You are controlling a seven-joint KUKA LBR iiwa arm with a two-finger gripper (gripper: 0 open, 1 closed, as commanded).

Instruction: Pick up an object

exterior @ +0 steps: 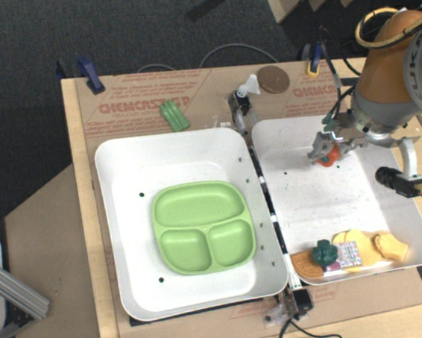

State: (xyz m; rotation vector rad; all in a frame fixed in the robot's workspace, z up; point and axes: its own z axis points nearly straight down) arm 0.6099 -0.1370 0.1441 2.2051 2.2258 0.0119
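You had the bench [150, 88] before you, its top covered by brown cardboard printed in red; the lettering behind the left bin read roughly "CHEMCAST", though the rest was partly covered, and a mirrored run of the same red print lay behind the right bin. Two shallow white bins sat side by side on it. The left bin [121, 174] carried a pale green divided plate [203, 226] with one long compartment and two smaller ones. The right bin [303, 192] held the arm's working end at its far part and a cluster of small things at its near edge.

The arm [392, 70] reached in from the right, orange above the wrist, grey below. Its pincer [327, 151] hung low over the far part of the right bin, and a small red-orange object [332, 155] showed right at its tips. You could not tell from this angle whether the tips were spread or closed, nor whether the object sat between them.

Along the right bin's near edge lay a yellow toy [369, 245], a tan piece [305, 265] at the corner, a dark green toy figure [325, 253] and a small card with a pink-and-white pattern [347, 255], its print too small to read. A green ridged item [175, 116] rested on the cardboard behind the left bin, and a brown disc [273, 80] lay behind the right one.
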